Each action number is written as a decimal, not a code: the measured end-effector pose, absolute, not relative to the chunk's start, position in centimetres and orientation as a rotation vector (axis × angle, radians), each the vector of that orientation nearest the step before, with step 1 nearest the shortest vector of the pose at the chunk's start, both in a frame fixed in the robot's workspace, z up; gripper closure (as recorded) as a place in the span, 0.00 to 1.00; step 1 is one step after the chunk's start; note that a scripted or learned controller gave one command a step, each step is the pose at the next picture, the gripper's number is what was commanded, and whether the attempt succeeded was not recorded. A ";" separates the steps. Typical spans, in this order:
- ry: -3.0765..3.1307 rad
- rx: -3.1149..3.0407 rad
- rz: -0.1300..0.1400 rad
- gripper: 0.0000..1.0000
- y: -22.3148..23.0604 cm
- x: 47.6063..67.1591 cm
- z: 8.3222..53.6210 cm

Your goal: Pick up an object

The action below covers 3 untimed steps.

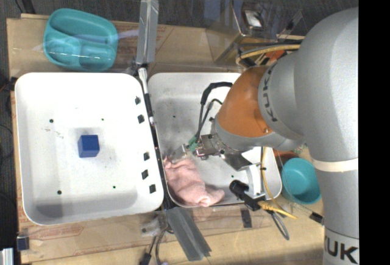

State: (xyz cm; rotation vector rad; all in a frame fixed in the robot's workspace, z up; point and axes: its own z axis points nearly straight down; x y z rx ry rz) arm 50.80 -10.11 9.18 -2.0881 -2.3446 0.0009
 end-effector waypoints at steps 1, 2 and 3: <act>-2.349 -2.084 0.000 1.00 -10.1 50.9 10.2; -2.349 -2.084 0.001 0.00 -10.1 50.9 10.2; -2.492 -1.913 -0.003 0.00 -9.7 48.1 9.2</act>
